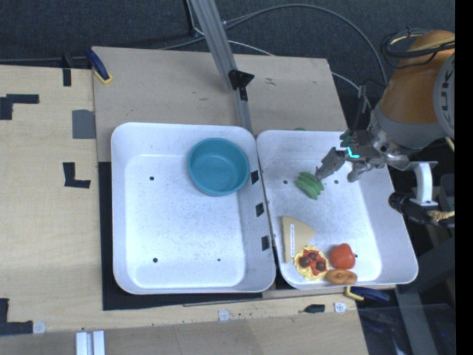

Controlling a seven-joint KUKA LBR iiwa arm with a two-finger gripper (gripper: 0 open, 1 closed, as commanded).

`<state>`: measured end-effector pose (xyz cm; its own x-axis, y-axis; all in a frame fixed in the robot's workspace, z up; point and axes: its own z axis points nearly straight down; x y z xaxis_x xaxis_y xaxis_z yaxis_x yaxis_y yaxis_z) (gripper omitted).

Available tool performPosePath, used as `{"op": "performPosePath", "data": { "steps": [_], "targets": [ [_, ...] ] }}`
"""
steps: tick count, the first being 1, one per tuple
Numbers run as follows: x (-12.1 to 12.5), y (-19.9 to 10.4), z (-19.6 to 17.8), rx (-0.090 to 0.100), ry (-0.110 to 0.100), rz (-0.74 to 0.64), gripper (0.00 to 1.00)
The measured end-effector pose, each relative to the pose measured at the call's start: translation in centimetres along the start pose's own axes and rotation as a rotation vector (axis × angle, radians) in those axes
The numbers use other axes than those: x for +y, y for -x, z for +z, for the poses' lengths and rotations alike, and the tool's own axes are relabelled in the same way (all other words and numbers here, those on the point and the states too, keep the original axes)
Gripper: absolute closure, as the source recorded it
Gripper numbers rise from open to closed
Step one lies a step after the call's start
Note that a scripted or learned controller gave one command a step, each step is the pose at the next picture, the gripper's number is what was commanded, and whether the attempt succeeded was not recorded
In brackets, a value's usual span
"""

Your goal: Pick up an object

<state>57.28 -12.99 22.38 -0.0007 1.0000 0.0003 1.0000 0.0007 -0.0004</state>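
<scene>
A small ribbed green object [310,185] lies in the upper middle of the right bin [384,220]. My gripper [338,174] hangs over that bin just right of the green object, its two dark fingers spread open with nothing between them. The left fingertip [323,172] is close above the green object's upper right end; whether it touches is unclear. Near the bin's front edge lie a pizza slice [301,248], a red tomato [341,256] and a small orange piece [341,276].
A blue bowl [218,166] sits at the back of the left bin [148,220]. A grey metal pole [222,46] slants down to the wall between the bins. The arm's orange band [417,87] is at the right.
</scene>
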Motion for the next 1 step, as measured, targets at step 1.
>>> {"op": "performPosePath", "data": {
  "steps": [1],
  "targets": [
    [0.0,0.0,0.0,0.0,0.0,0.0,0.0]
  ]
}}
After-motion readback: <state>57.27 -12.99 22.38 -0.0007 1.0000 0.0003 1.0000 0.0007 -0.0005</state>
